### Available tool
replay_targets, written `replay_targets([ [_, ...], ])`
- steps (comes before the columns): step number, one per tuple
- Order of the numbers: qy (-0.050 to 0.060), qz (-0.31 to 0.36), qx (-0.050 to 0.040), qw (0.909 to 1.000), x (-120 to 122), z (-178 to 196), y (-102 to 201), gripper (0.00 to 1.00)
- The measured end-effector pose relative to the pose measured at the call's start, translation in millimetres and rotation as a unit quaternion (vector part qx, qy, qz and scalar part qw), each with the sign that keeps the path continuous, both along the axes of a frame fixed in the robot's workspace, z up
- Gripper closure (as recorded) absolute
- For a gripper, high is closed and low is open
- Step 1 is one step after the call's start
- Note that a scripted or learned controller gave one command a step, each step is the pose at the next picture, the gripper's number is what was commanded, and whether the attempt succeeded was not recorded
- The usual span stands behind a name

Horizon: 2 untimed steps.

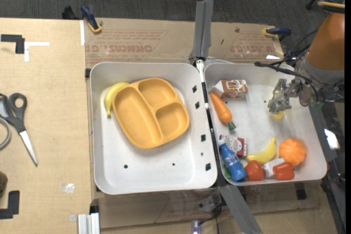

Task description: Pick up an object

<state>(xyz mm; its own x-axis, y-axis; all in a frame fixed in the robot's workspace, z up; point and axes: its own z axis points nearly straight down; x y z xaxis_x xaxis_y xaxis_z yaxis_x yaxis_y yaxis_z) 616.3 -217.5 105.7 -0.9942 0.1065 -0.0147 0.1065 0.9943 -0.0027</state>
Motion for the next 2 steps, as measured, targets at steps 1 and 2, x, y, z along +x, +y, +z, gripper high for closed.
replay_targets([
  [1, 0.000, 0.000, 0.0001, 1.0000, 0.0, 0.0, 0.2, 0.00],
  [2, 0.003, -0.016, 0.0015, 0.9999, 8.0, -11.5, -3.1, 0.00],
])
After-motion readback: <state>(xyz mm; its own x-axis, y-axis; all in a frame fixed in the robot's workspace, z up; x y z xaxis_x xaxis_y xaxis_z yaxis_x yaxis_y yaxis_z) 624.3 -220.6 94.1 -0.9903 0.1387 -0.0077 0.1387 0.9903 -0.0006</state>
